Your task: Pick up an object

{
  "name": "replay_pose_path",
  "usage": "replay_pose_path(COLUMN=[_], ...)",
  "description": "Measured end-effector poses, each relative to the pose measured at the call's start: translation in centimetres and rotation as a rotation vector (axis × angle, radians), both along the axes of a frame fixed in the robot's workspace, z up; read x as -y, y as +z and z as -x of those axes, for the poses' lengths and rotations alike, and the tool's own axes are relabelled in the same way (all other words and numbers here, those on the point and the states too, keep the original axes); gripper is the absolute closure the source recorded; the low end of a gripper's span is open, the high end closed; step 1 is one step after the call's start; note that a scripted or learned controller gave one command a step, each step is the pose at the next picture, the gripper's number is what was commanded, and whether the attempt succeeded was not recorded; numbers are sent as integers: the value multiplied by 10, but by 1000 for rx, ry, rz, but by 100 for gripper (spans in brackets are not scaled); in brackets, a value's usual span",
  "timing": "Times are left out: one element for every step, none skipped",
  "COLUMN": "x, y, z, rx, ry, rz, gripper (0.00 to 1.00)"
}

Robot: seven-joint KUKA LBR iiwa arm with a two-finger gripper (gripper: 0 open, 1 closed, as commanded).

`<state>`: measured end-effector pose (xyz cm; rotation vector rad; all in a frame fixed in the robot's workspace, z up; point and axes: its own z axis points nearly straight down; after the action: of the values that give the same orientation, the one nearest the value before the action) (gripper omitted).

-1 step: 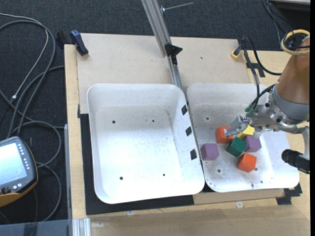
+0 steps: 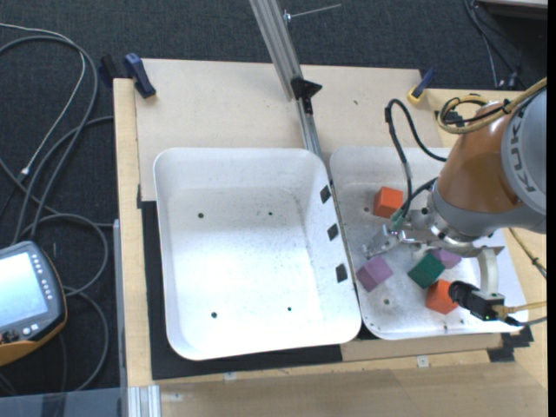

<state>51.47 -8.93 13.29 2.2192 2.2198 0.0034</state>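
Orange block [image 2: 440,297] | green block [image 2: 426,271] beside | end effector [image 2: 380,245] state unclear | purple block [image 2: 374,273] below

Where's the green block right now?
The green block lies in the right bin, just under the gripper, between the purple block and an orange block.

Bins: two shallow white plastic bins [image 2: 174,259], smooth, slightly glossy, speckled.
Bench: pale matt wooden board [image 2: 217,102], upper middle of frame.
Pole: silvery brushed-metal bar [image 2: 269,24], top centre.
Floor: dark rough carpet [image 2: 61,7].
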Motion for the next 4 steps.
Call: replay_pose_path(x=[7,3,3,-81], y=[-35,-33,-21,72], z=[-73,-146,-144,-69], rx=[-1,2,-1,-2], ry=[2,3,3,8], rz=[0,0,1,-6], gripper=[0,0,100,100])
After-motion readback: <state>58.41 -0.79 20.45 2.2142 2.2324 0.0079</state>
